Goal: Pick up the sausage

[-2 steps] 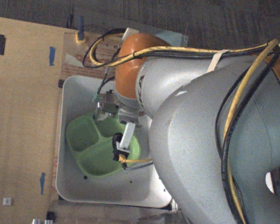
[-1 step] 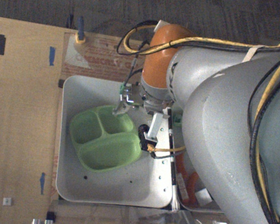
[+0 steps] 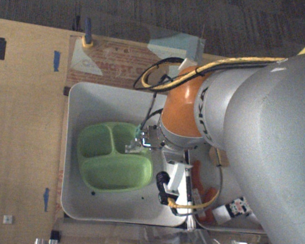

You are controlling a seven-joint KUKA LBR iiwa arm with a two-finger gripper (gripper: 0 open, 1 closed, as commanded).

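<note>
Gripper [image 3: 142, 140] at rim of glossy green divided plate [image 3: 112, 170], shallow white bin [image 3: 89, 106]

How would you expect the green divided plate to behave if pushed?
The green plate looks like moulded plastic, so probably stiff and light. It lies flat on the smooth white bin floor, so it would likely slide rather than tip.

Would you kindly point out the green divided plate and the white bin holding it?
green divided plate [image 3: 114, 170], camera view, floor of its large compartment
white bin [image 3: 95, 107], camera view, bare floor near a corner
</note>
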